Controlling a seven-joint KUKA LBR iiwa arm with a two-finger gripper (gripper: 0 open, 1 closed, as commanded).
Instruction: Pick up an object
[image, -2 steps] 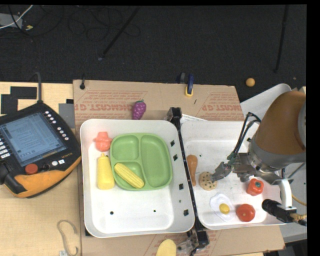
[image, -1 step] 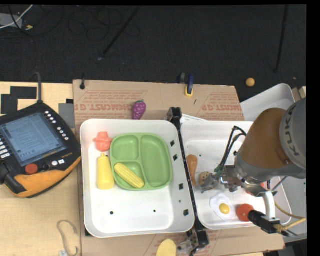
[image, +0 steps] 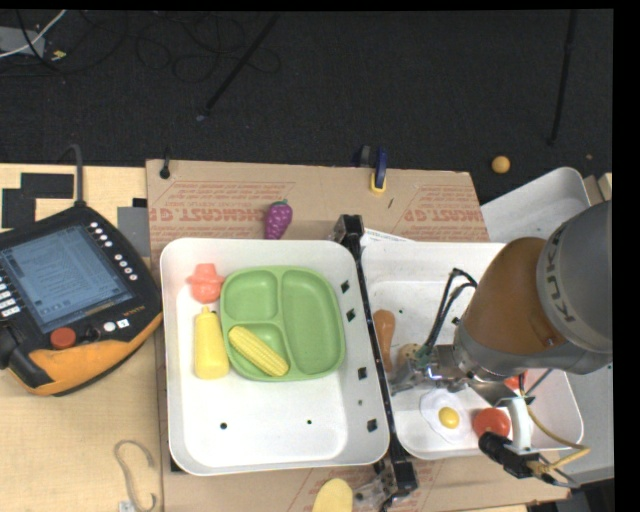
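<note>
The arm (image: 530, 300), the largest item in view, reaches in over the right bin (image: 400, 265) and hides much of that bin's floor. Its wrist is bent low so that the tool (image: 415, 372) comes down near the bin's inner wall, a posture that fits a descent onto the items lying there. Whether the tool is released or clenched cannot be told; cables and the wrist body cover it, and nothing is seen to be grasped.

The left bin (image: 260, 440) lies beyond the tool, across the divider between the two bins. It carries a green divided tray (image: 300, 320), with a toy corn cob (image: 258, 350) resting in the tray's small front compartment. A yellow bottle (image: 209, 345) and a pink piece (image: 204, 283) sit outside the tray, on the side farthest from the tool.

Candidates for the pick lie close around the tool. A brown oblong piece (image: 384, 327) lies just behind it. A toy fried egg (image: 445, 414) lies just in front, flat on the bin floor, with a red piece (image: 490, 420) beside the egg under the arm. Judged from the tool's position, the brown piece or the egg is the likeliest target. The egg's flatness would make a grip difficult.
</note>
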